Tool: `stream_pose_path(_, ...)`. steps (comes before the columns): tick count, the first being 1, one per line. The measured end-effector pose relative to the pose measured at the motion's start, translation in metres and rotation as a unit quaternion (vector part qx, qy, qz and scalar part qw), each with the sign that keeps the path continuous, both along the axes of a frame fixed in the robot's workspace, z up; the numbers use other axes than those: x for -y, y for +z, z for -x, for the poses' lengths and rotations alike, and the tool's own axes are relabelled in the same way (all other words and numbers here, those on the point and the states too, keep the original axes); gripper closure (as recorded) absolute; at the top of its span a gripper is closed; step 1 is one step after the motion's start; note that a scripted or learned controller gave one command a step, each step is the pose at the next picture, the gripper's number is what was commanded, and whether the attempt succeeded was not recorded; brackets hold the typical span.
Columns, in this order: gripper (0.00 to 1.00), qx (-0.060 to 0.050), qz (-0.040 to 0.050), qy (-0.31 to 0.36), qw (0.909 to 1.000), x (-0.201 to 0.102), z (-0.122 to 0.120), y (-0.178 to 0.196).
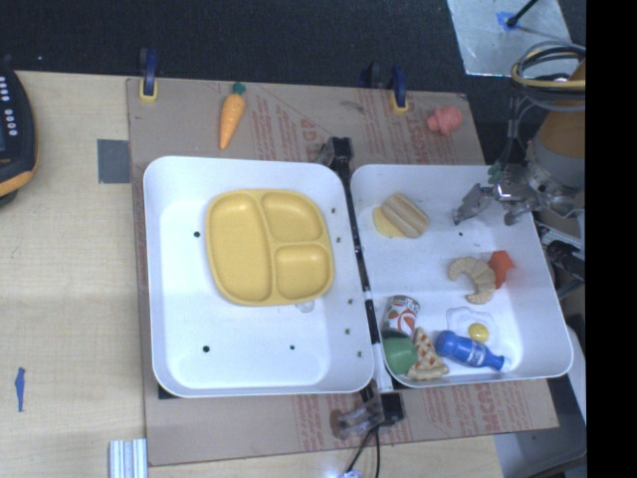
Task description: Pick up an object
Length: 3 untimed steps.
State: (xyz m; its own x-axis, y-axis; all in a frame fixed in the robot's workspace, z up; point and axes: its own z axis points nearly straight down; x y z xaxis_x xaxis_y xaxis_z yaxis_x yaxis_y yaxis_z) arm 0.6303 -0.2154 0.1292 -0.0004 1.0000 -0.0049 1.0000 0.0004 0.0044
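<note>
Arm: reaches in from the right, wrist low over the right bin (pixel 557 361)'s upper right corner.
Gripper (pixel 488 205): fingers spread wide, apparently holding nothing.
Croissant (pixel 475 278): below the gripper, apart, touching a red piece (pixel 502 264).
Left bin (pixel 169 267): yellow divided plate (pixel 269 245).

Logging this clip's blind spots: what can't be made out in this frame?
- Pincer, camera view: too small and dark to tell how it stands.
- Green toy: partly covered by the pizza slice, identity unclear.
- Arm: cut off by the right edge.
</note>
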Motion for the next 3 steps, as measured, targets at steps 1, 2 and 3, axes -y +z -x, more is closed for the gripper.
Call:
stream_pose_path(1, 0.0, -0.008, -0.0039, 0.001, 1.0, -0.029, 0.06, -0.04)
stream_pose_path(2, 1.0, -0.004, -0.0018, 0.001, 1.0, -0.027, 0.056, -0.027)
stream_pose_path(3, 0.0, -0.004, -0.0017, 0.002, 1.0, -0.027, 0.056, -0.027)
